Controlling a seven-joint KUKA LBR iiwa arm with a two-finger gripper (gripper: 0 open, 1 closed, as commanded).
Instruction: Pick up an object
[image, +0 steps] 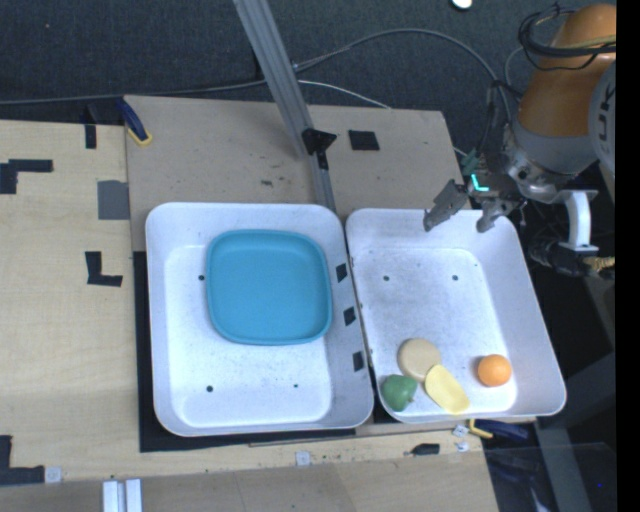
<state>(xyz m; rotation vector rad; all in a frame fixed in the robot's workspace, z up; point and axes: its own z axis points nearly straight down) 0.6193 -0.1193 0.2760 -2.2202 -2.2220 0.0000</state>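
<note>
Objects for picking lie clustered at the near edge of the right bin (520, 290): an orange ball (493, 370), a yellow piece (447, 389), a tan disc (419, 355) and a green piece (398, 391). The gripper (461, 213) hangs over the far rim of that bin, well apart from all four; its jaws stand spread wide and hold nothing.

Working outward from the jaws, the first risk is the rim itself: the fingers sit right above the bin's far wall, so a straight descent here would likely strike plastic or close on bare floor. Reaching the cluster brings its own trouble. The tan disc, yellow piece and green piece touch or nearly touch, so a finger may land on a neighbour and shove the target aside, or the jaws may pinch two things at once. The green piece lies tight against the bin's near left corner, leaving little room for a finger. The orange ball stands a little apart, but being round it could roll from a closing grip.

The left bin (170, 300) holds a single blue plate (268, 286), lying flat. Both bins rest on the surface (60, 320).
</note>
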